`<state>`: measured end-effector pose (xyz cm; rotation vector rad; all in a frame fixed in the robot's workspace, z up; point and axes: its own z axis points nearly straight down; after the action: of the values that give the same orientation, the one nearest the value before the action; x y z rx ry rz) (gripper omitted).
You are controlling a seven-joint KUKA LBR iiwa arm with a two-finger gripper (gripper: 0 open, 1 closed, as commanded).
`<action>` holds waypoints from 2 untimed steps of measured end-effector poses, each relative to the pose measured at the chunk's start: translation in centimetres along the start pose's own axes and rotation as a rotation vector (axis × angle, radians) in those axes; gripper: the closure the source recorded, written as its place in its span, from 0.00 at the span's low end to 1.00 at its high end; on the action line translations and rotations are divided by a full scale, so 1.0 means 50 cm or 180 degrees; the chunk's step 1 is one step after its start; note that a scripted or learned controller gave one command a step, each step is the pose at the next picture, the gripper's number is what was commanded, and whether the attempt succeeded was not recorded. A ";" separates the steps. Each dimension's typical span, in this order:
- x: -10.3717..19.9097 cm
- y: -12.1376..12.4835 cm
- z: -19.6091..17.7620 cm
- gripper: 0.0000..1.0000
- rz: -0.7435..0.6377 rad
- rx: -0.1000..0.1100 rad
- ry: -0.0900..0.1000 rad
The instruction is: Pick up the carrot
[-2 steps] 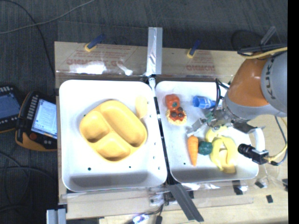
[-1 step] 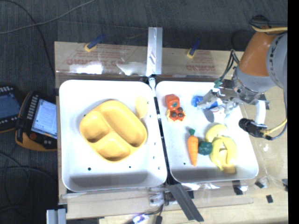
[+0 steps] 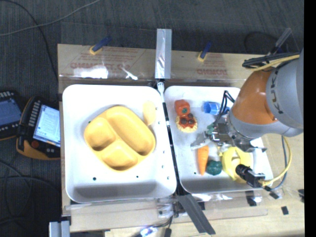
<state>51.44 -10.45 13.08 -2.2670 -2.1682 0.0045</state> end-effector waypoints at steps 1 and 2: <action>0.000 -0.017 0.082 0.00 -0.0158 -0.0040 -0.0007; 0.001 -0.014 0.063 1.00 -0.0161 -0.0050 -0.0002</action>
<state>50.72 -10.34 9.94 -2.2198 -2.2331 -0.0123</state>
